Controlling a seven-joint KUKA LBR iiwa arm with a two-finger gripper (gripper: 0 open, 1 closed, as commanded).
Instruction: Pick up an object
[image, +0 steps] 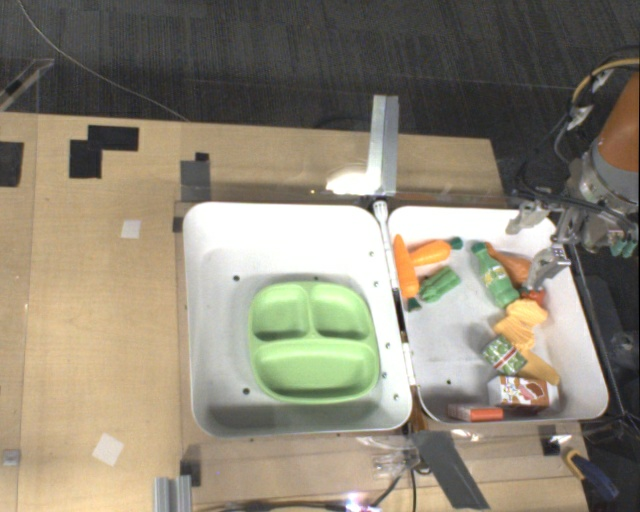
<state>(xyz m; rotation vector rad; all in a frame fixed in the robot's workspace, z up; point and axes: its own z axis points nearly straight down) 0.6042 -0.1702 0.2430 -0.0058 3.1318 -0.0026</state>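
Right now the gripper (550, 262) hangs at the right bin's (440, 400) far right edge, just above a small orange piece (513, 264); whether anything is pinched, I cannot tell. A square, centred descent onto that piece should avoid nudging the green bottle (496, 277) beside it.

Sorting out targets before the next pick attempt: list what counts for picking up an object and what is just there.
For the job:
- gripper on the grey arm
- small toy food pieces, orange, green and yellow, loose in the right white bin

Lying about:
- green three-compartment plastic tray
- left white bin holding it

right bin (440, 390) cluttered right, clear centre-left
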